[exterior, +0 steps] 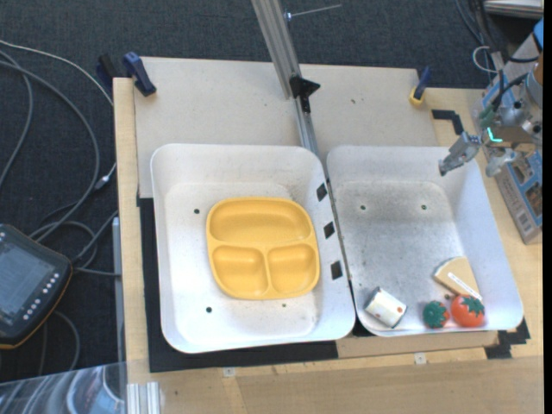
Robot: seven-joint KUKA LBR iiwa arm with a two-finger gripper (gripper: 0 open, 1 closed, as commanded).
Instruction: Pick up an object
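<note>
The yellow plastic plate [262, 247], smooth and rounded with three compartments, lies in the left bin [172, 188]. In the speckled right bin [483, 222], near its front right corner, a glossy toy tomato [468, 310] sits just beside a green toy [435, 314], a pale cheese wedge [457, 277] and a small white cup [385, 307] on its side. The gripper [476, 152] hovers over that bin's far right rim, fingers spread and empty.
</note>
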